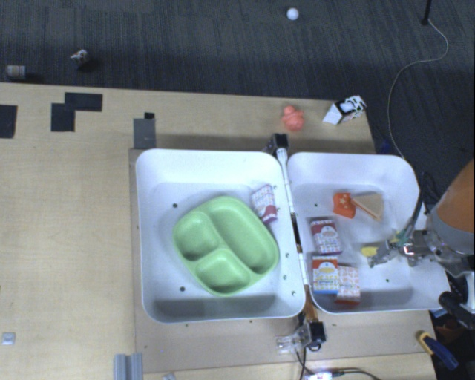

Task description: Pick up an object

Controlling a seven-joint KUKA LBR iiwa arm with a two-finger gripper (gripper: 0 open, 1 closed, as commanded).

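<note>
The gripper (386, 254) reaches into the right bin (401, 172) from the right, its opening impossible to judge. Just beside its tip lies a small yellow piece (369, 251), long axis running left-right.

Pale wooden tabletop (67, 223) with black rectangular patches (74, 110) near its far left edge. Beyond it, dark blue-grey carpeted floor (208, 41), bearing a small white ball (292, 13) and a thin black cable (415, 67) curving down at right. Lighting even.
</note>
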